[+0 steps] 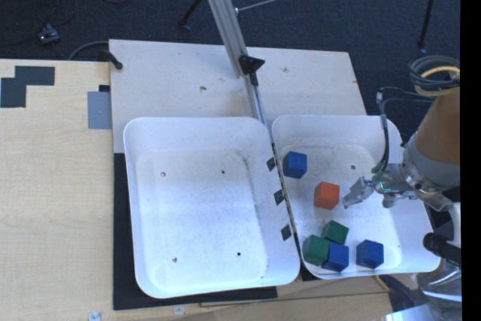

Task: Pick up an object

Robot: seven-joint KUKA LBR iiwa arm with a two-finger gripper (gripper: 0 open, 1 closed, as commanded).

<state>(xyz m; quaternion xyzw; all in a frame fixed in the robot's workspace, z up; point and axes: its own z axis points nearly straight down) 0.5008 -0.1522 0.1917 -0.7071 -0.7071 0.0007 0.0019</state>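
Note:
In the right bin (331, 133) lie several cubes: a blue one (295, 164) near the divider, an orange one (326, 195) in the middle, two green ones (335, 231) (316, 249) and two more blue ones (337, 257) (369, 253) along the front. My gripper (358, 194) hangs at the bin's right side, just right of the orange cube, and nothing shows between its fingers. The orange cube stands apart from the fingertips.
The left bin (195, 207) sits beside the right one, with black clips on the shared wall. A slanted aluminium rail (225, 19) rises behind the bins. The arm's orange band (443, 131) is at the right edge.

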